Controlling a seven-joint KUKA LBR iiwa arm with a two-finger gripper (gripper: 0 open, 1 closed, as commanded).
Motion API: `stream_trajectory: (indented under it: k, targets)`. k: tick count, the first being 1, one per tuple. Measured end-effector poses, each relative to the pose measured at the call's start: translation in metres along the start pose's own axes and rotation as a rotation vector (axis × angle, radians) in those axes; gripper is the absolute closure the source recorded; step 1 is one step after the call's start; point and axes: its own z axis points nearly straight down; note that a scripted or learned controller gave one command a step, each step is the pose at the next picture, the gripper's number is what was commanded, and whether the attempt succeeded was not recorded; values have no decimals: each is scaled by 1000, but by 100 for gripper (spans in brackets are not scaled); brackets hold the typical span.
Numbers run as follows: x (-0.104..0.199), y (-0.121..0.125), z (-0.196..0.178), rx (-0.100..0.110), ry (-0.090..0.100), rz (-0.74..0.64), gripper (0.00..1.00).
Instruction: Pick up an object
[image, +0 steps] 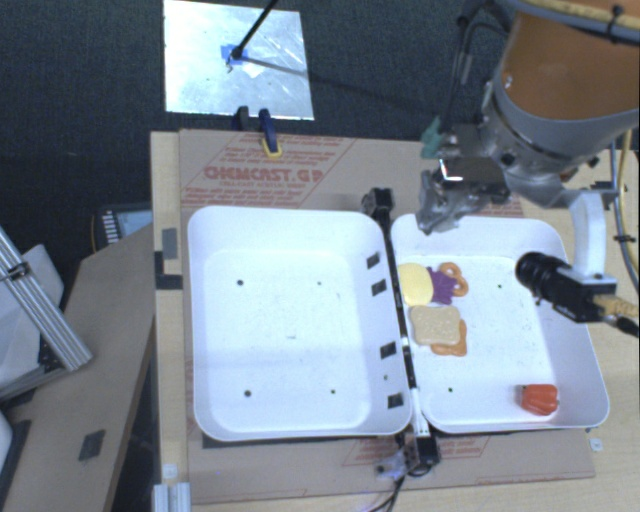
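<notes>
The tool hung over the back edge of the right bin. I could not tell how it was set. Below it lay a yellow round toy, a purple toy, a toy slice of bread and a red pepper. The toys lay loose, ready for picking.

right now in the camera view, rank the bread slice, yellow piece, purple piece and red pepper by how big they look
1. bread slice
2. yellow piece
3. red pepper; purple piece looks about the same size, so no ranking between them
</notes>
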Motion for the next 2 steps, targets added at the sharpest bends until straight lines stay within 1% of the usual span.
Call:
stream_trajectory:
  k: [1, 2]
  targets:
    - [45, 40, 68, 16, -6, 7, 100]
    - [-8, -1, 39, 11, -5, 16, 100]
